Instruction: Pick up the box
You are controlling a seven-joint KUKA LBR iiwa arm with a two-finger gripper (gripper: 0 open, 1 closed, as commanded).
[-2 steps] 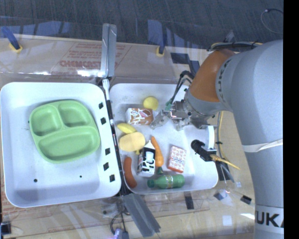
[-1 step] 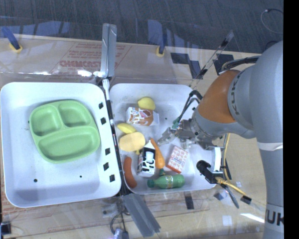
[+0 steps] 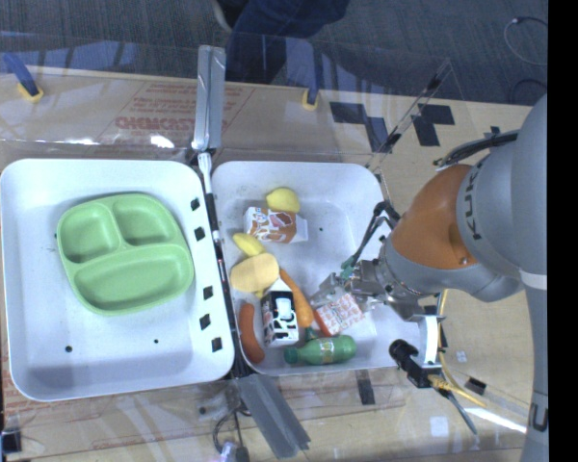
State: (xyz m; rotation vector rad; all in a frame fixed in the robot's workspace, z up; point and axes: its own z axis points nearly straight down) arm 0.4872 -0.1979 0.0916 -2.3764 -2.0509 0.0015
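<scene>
A small brown-and-white box (image 3: 273, 225) lies in the right bin (image 3: 347, 186), near its back left. A second carton, black and white (image 3: 281, 318), stands near the bin's front. My gripper (image 3: 348, 280) reaches in from the right, low over the front right part of this bin. It hangs just above a red-and-white patterned packet (image 3: 339, 311). Both boxes lie to its left, apart from it. The wrist hides how the gripper stands.
In the right bin are also a lemon (image 3: 283, 199), a yellow fruit (image 3: 254, 273), a carrot (image 3: 297, 299), a sausage (image 3: 249, 333) and a green bottle (image 3: 320, 351). The left bin (image 3: 29, 354) holds a green divided plate (image 3: 125, 251).
</scene>
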